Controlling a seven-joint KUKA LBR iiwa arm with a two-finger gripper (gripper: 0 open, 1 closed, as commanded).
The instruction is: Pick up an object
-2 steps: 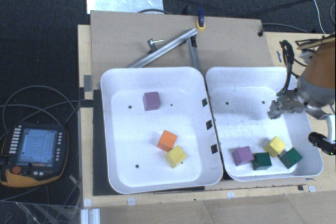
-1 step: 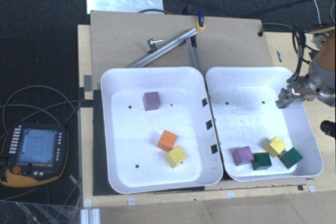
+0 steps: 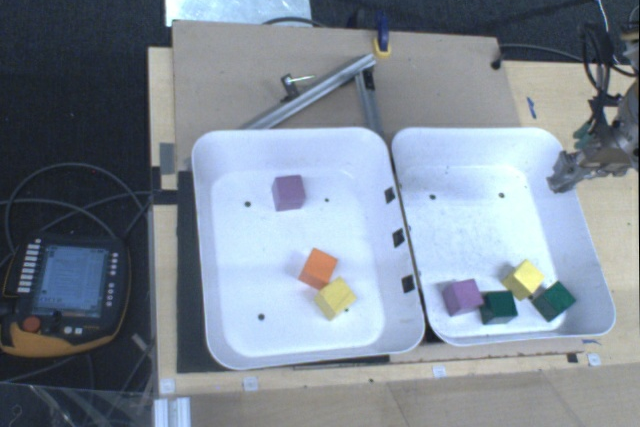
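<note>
The left bin (image 3: 215, 245) holds a purple cube (image 3: 288, 192) near its back, an orange cube (image 3: 318, 267) in the middle and a yellow cube (image 3: 336, 298) touching the orange one at the front. In the right bin (image 3: 590, 255) a purple cube (image 3: 462, 296), a dark green cube (image 3: 498, 306), a yellow cube (image 3: 523, 279) and another green cube (image 3: 553, 300) cluster at the front right. My gripper (image 3: 566, 173) hangs at the right bin's back right rim, far from all cubes, with nothing visibly held.
A metal bar (image 3: 310, 93) lies on the brown board behind the left bin. A teach pendant (image 3: 65, 290) with cables sits left of the bench. Cables run along the right edge near the arm.
</note>
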